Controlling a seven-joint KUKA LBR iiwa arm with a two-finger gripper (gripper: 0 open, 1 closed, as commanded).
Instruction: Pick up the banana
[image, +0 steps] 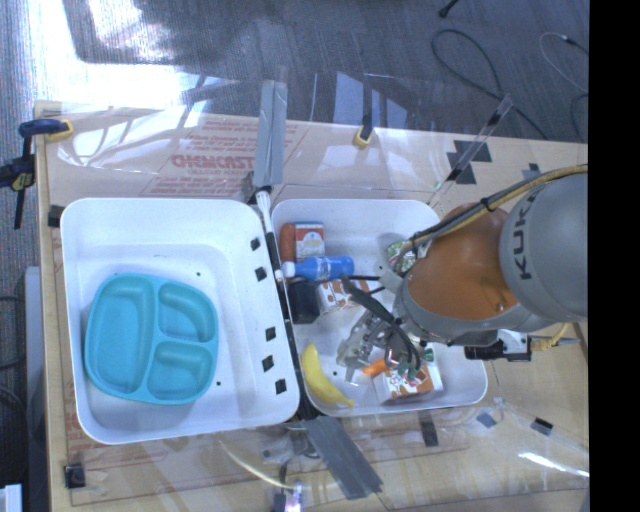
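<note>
Banana (323, 378) is lying in the right bin (345, 214), near its front left corner, close beside the wall that divides the two bins. The gripper (368, 348) is hovering just to the banana's right, and whether it is parted or closed cannot be told from this angle. A blue bottle (322, 268) and a small carton (306, 241) are sitting farther back in the same bin. A turquoise divided tray (150, 339) is resting in the left bin (100, 225).
</note>
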